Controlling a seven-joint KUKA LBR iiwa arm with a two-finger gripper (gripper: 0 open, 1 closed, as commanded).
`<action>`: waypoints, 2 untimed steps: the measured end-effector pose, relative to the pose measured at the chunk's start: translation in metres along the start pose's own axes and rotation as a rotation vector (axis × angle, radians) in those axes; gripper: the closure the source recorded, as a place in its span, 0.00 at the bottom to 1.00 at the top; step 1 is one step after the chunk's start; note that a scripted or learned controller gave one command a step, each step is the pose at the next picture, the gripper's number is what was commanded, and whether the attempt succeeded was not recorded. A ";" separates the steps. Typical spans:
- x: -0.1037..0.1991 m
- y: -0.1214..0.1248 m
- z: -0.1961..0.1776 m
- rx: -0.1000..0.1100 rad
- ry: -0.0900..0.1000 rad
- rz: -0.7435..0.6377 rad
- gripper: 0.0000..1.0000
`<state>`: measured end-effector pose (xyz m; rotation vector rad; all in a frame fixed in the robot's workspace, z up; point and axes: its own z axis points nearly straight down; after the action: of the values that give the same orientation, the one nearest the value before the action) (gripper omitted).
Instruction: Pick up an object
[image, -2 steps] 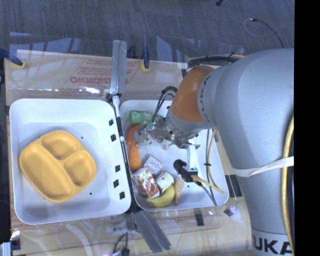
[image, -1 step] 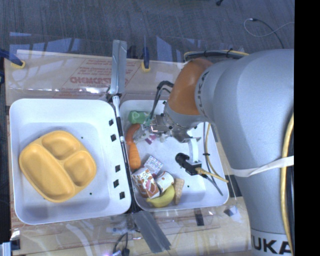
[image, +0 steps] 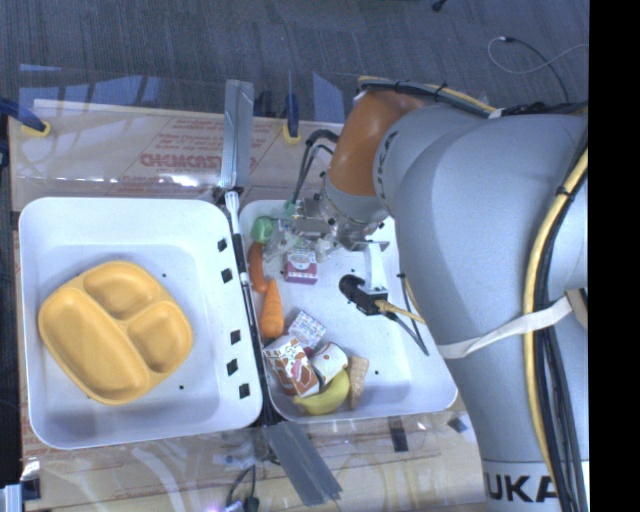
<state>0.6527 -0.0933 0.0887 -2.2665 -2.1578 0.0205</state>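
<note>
right bin (image: 425, 385): carton (image: 301, 265) under gripper (image: 303, 232)

Mustard-yellow divided plate (image: 115, 330) in the white left bin (image: 60, 225). Orange carrot (image: 271, 310) along the white right bin's (image: 432, 390) left wall, green piece (image: 262, 229) toward its far left corner, yellow banana (image: 326, 395) at its near edge. Grey arm (image: 480, 230), orange band (image: 358, 140).

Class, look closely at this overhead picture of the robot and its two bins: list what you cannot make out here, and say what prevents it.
- The hand: the arm's wrist covers it from above, so open or shut is unclear.
- The small pink box under the hand: its label is too small to read.
- The right bin: its right side is hidden by the arm.
- The snack packets by the banana: print too small to read.
</note>
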 end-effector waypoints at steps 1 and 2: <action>-0.006 -0.032 -0.002 -0.013 0.000 -0.189 0.00; -0.006 -0.033 -0.012 -0.011 0.000 -0.192 1.00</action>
<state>0.6202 -0.0973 0.1008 -2.0536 -2.3697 0.0065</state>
